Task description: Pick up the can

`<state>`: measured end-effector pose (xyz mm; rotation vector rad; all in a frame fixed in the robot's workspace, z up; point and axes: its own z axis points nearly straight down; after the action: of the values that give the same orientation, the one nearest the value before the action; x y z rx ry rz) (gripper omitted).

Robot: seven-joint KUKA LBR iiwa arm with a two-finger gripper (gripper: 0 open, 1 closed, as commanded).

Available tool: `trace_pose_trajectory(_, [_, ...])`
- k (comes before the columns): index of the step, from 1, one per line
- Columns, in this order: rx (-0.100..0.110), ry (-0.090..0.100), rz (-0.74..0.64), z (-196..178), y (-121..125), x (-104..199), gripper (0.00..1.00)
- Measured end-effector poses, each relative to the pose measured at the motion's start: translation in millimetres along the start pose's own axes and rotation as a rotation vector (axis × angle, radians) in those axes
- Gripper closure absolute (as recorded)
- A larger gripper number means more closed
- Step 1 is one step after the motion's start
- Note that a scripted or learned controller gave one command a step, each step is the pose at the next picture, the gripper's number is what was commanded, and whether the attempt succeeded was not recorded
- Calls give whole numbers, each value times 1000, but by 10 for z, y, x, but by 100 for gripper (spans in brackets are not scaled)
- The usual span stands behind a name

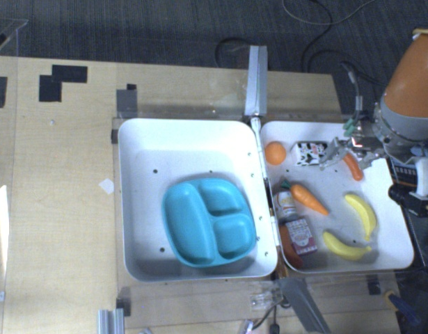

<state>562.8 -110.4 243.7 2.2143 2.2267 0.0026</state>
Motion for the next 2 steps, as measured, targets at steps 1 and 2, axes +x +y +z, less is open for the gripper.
trace_pose_trajectory(1, [1,1,83,672,438,102,0])
trace_pose_trajectory(2, [1,1,140,600,276,808,0])
